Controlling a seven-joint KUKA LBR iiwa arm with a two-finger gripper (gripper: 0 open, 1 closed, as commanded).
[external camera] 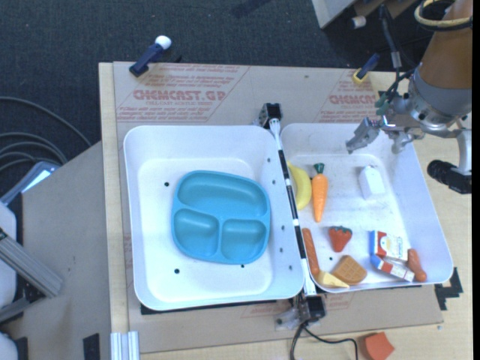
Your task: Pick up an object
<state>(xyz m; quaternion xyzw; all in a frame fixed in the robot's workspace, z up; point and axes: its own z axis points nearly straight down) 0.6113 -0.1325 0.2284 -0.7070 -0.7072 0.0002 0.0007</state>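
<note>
Down at the front edge of the bench [225, 328] sits a small orange block [377, 345], outside the bins. Just behind it, the right bin [435, 223] holds a scatter of toy food: a wedge of bread [349, 268] beside a yellow cheese slice [332, 280], a strawberry [340, 238], a red and white carton [387, 250] with a sausage [415, 265] against it, and a thin red strip [310, 250] along the divider. Further back lie a carrot [319, 192] touching a banana [301, 185], and a small white block [370, 181] well apart from them. Over that bin's far rim hangs the gripper [381, 136], its two fingers [361, 136] spread wide with nothing between them, clear of every item. To the left, the other bin [142, 171] carries a blue divided plate [221, 217] lying flat in its middle.
</note>
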